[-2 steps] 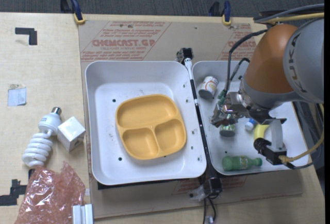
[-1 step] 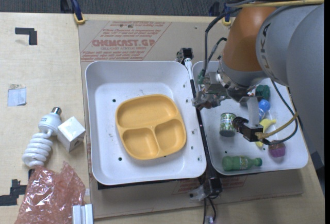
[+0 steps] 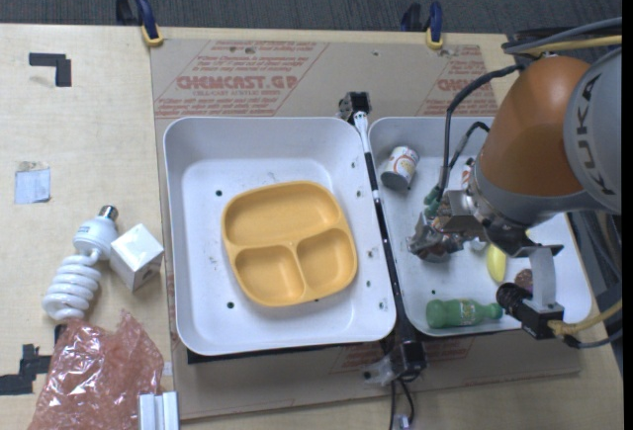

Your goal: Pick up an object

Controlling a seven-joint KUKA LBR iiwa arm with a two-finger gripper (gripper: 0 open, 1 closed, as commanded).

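A grey KUKA arm (image 3: 554, 136) with an orange band reaches from the right over the right bin (image 3: 396, 136), its gripper (image 3: 440, 235) low among the bin's contents. Whether the jaws are apart or together cannot be told; the metal parts at the wrist blur into a dark, crumpled object beneath them.

The nearest loose things lie around that wrist. A small white cup with a reddish print (image 3: 400, 167) lies on its side toward the bin's far left corner, above the gripper. A yellow, lemon-like piece (image 3: 496, 264) sits just to the gripper's right. A green bottle with a white cap (image 3: 461, 312) lies flat along the near wall, below the gripper and apart from it.

The left bin (image 3: 188, 220) holds one thing: a yellow plastic plate with three compartments (image 3: 289, 242), resting flat near the middle.

Outside the bins, on the bench (image 3: 79, 122), a spiral light bulb (image 3: 79, 270) lies beside a small white cube (image 3: 136, 256), with crinkled pink plastic wrap (image 3: 94, 374) nearer the front.
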